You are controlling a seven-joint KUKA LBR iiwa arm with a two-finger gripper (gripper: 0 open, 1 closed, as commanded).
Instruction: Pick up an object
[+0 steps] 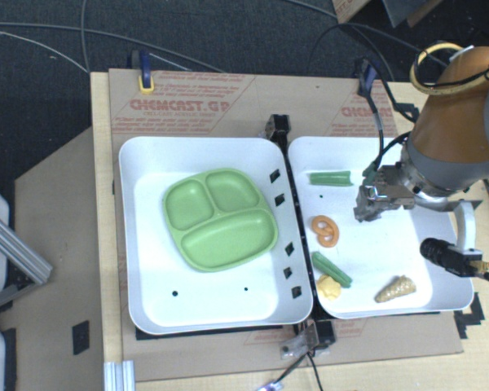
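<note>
Risk of a miss: the gripper (367, 212) hung over bare floor of the right bin (407, 157), with no object directly under it; closing there would likely have caught nothing.
Risk of a slip: the pretzel (326, 231), at about eight o'clock from the gripper and near it, lay flat and thin, so fingers might have skated over it or nudged it aside.
Risk of a crowd: the green stick (332, 269) and the yellow piece (330, 287) touched each other at the bin's six o'clock edge; a grab there could have pushed one against the wall or lifted neither.
Pincer state: I could not tell how far apart it stood; nothing was visibly held.
Nearest candidate: the pretzel, orange, looped, near the divider at the bin's nine o'clock side.
Other candidates: a green bean (330, 178) at eleven o'clock from the gripper; a tan cone (395, 288) at about five o'clock, well apart.
Left bin (147, 243): held a green divided plate (220, 218), broad and awkward to pinch.
</note>
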